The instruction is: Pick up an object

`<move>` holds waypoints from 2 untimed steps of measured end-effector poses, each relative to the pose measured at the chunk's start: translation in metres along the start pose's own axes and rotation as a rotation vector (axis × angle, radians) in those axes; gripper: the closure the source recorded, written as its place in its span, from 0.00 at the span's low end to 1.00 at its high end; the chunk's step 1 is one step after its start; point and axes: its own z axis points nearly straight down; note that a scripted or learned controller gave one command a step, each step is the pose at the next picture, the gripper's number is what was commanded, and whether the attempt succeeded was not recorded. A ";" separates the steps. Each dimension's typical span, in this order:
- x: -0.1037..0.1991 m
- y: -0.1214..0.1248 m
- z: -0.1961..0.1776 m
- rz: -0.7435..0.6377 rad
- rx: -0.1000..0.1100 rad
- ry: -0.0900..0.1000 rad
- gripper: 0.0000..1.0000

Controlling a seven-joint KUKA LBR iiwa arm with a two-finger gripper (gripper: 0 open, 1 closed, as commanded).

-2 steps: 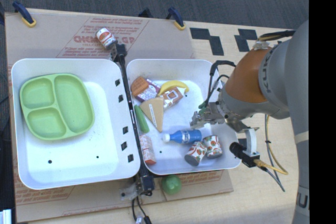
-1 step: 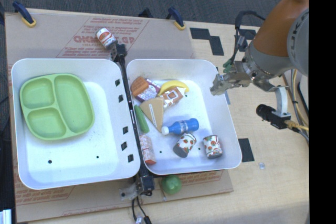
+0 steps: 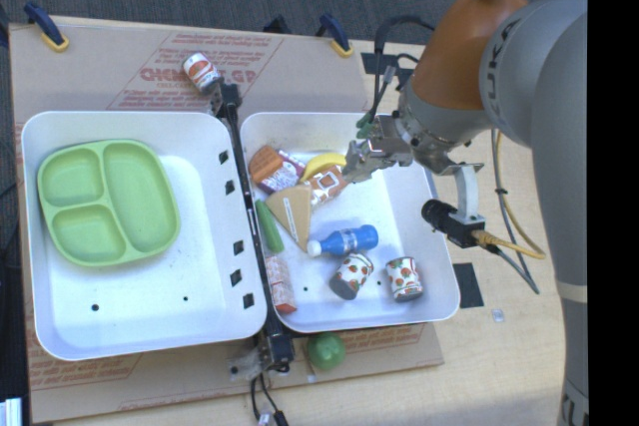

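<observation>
The tool (image 3: 357, 161) hangs low over the right bin's (image 3: 435, 286) far edge, just above the yellow banana (image 3: 325, 164); nothing is lifted yet, and I cannot tell its state.

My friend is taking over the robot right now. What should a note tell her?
Gripper: over the top of the right bin, beside the banana; whether it holds anything cannot be told.
Right bin: banana, blue bottle, two small cups, wedge, snack packets.
Left bin: green plate.
Outside: can, green ball.
Done: nothing clearly lifted.
Left: grab one thing and raise it.
</observation>
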 end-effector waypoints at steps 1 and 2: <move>-0.001 0.000 0.000 0.002 0.000 -0.001 0.00; -0.001 0.000 0.000 0.002 0.000 -0.001 0.00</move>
